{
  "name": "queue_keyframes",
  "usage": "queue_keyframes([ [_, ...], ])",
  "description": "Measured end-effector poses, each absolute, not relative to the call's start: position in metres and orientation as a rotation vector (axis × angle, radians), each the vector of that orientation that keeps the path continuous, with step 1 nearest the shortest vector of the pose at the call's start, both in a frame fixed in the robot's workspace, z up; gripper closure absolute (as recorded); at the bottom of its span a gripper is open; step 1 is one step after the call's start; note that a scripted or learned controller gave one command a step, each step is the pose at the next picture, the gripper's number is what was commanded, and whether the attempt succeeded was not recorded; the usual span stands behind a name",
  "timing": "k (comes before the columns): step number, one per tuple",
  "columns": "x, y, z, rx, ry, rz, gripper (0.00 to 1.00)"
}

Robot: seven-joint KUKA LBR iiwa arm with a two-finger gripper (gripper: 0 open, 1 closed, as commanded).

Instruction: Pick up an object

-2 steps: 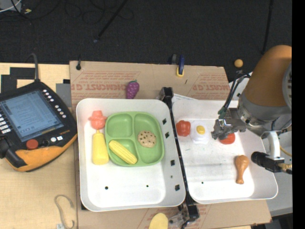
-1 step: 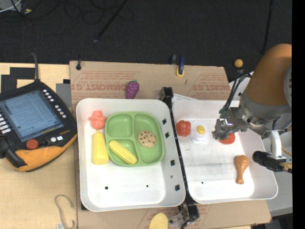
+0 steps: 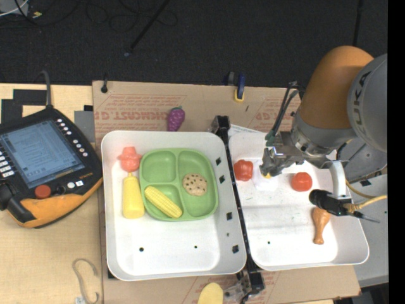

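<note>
Your gripper (image 3: 271, 168), fingers' state untellable, hangs low in the right bin (image 3: 297, 249) between two tomatoes (image 3: 243, 169) at 9 and 3 o'clock, seemingly poised to pick.

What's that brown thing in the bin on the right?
Start at the right-hand white bin. Near its right side lies a toy chicken drumstick, tan-brown and club-shaped. The two neighbours above it are round and red.

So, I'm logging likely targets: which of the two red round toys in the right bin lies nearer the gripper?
The red round toy by the right bin's left wall; the gripper hangs just beside it. The other red toy lies farther right.
</note>
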State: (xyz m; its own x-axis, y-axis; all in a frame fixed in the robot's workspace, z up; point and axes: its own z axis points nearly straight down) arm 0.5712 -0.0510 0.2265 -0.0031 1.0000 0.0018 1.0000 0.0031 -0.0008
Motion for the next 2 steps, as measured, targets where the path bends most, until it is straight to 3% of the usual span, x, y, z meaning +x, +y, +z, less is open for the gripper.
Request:
queue_keyframes([
  [1,0.574,0.003,0.219,-2.216,-2.222,0.003,1.0],
  [2,0.589,0.05,0.214,-2.216,-2.223,0.0,1.0],
])
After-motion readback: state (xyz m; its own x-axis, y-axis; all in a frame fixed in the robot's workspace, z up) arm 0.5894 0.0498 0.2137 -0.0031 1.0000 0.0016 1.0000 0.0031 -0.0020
